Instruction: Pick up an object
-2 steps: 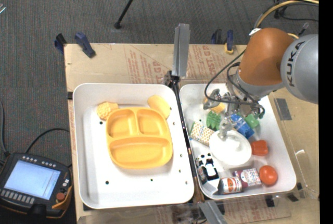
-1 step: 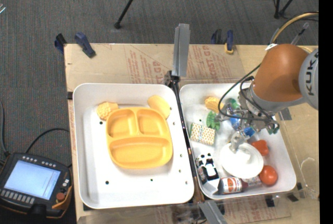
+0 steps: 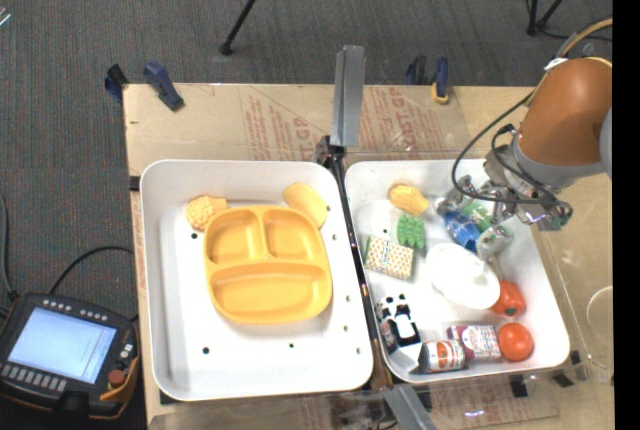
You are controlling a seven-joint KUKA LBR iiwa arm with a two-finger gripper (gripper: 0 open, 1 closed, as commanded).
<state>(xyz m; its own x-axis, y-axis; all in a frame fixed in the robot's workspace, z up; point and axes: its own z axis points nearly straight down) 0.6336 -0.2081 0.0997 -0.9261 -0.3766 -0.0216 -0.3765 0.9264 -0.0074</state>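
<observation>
Claw low over the far right part of the right bin; impossible to tell if spread or pressed together. Just beside it, to the left, a blue bottle lying in the bin. Near it, a white bowl, then an orange tomato and a small can. In the left bin, a yellow divided plate.
</observation>
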